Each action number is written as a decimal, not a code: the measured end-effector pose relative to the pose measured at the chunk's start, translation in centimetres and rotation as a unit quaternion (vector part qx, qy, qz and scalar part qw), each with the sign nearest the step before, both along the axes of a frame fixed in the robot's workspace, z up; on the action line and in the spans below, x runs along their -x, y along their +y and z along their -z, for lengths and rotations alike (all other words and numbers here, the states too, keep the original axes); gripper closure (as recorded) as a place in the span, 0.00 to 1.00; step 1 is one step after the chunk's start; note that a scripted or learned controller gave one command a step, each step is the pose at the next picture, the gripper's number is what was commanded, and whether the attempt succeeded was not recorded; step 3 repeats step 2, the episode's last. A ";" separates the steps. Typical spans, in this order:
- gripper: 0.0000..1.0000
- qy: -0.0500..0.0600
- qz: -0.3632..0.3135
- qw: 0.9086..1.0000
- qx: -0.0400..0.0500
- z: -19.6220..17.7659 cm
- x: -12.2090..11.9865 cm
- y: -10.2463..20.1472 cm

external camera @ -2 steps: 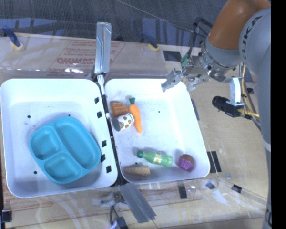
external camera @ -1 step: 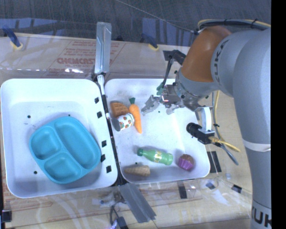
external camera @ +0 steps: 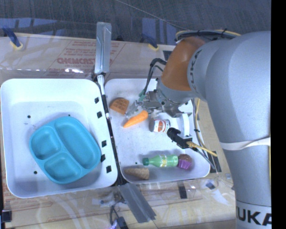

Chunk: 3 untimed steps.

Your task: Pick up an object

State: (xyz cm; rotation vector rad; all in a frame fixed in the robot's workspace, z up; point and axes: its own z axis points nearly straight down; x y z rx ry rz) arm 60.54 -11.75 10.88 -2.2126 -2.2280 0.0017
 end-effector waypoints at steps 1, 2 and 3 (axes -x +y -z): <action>1.00 0.003 -0.003 1.000 -0.001 -0.7 0.0 0.1; 1.00 -0.003 -0.002 1.000 0.000 -11.6 -5.4 5.7; 1.00 -0.003 -0.002 1.000 0.000 -11.6 -5.4 5.7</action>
